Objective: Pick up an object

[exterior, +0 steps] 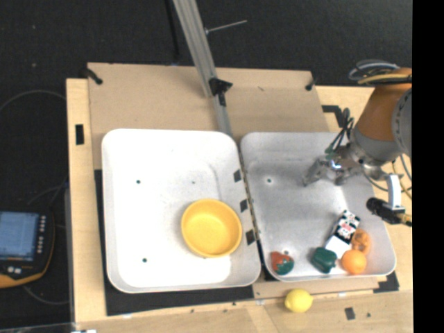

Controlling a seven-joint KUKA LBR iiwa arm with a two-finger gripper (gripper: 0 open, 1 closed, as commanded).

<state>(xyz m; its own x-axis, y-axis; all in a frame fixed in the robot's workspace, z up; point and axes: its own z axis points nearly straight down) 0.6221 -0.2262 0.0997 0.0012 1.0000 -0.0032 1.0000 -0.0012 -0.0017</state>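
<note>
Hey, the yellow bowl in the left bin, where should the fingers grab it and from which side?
Judging by its pose, take the yellow bowl by its rim, coming straight down from above. It sits upright and open, so one finger can go inside the wall and one outside. The rim nearest the right bin is closest to the gripper.

No text, label, brand or number can be read anywhere here. The small black-and-white card (345, 226) in the right bin (291, 186) carries dark printed marks, but they are too small and blurred to make out as letters or figures. The handheld pendant (21, 247) at the left edge has a lit blue screen whose contents are an unreadable blur, and the buttons beside it show no legible signs. The black marks along the worktop (173, 96) edges are plain, without writing.
</note>
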